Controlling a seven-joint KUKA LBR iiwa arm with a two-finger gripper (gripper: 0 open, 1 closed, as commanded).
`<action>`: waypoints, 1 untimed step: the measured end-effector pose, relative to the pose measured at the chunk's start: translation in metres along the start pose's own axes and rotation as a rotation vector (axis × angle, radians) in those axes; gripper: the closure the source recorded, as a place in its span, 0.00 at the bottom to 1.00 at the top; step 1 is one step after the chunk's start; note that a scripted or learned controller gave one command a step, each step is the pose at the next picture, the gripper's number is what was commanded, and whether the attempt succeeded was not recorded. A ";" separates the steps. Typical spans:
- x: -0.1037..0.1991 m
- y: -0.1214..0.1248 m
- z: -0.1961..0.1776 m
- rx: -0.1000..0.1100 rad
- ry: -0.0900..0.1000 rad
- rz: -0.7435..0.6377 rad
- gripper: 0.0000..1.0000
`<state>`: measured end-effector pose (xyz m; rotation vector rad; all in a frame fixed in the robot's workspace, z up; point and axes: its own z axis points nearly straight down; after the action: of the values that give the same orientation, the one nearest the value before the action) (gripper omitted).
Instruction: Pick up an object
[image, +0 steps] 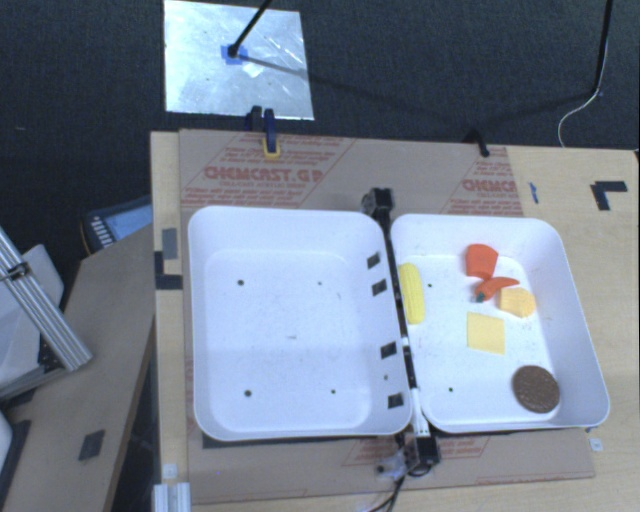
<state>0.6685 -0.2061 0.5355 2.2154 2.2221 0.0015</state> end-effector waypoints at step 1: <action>0.001 0.000 0.000 0.001 0.000 -0.003 1.00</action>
<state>0.6686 -0.2056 0.5354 2.2127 2.2257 0.0009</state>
